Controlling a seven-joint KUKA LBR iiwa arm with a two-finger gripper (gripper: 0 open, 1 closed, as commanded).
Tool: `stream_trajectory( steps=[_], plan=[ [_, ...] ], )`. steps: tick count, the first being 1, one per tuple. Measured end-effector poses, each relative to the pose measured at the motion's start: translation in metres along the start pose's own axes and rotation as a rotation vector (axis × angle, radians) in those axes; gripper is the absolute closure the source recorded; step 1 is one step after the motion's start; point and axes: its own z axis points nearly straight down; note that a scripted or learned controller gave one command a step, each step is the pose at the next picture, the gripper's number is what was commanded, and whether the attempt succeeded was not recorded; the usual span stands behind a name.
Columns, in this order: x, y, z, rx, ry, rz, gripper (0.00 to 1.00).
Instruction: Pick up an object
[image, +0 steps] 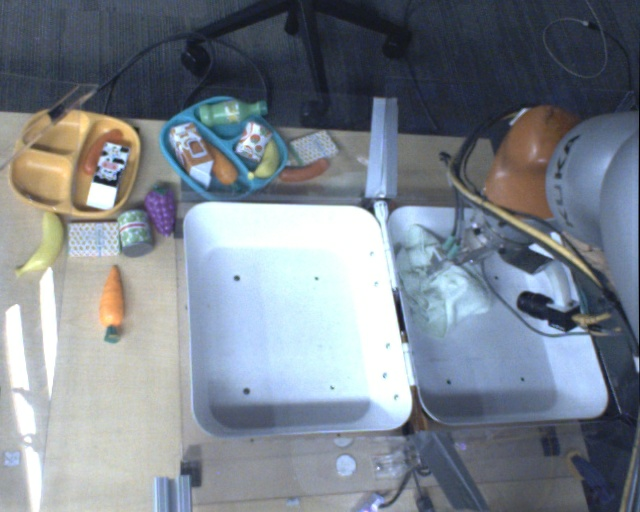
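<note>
- A pale crumpled cloth (440, 285) lies in the right bin (520, 395), toward its far left.
- The gripper (468, 250) is positioned at the cloth; its state cannot be told.
- Lifting is judged not yet done.

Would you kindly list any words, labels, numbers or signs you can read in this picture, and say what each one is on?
None can be read.
Can: has a label, too blurred to read.
Black-and-white carton in the yellow tray: print too small to read.
Packets in the blue tray: markings too blurred.
Flat packet beside the can: pattern, no legible text.
</note>
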Motion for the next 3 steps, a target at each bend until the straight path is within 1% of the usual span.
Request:
stream_trajectory(
  steps=[1, 2, 3],
  plan=[
    [0.0, 0.05, -0.079, 0.018, 0.009, -0.133, 1.0],
    [0.005, 0.053, -0.105, 0.018, 0.009, -0.26, 1.0],
    [0.011, 0.046, -0.112, 0.019, 0.012, -0.351, 1.0]
  ],
)
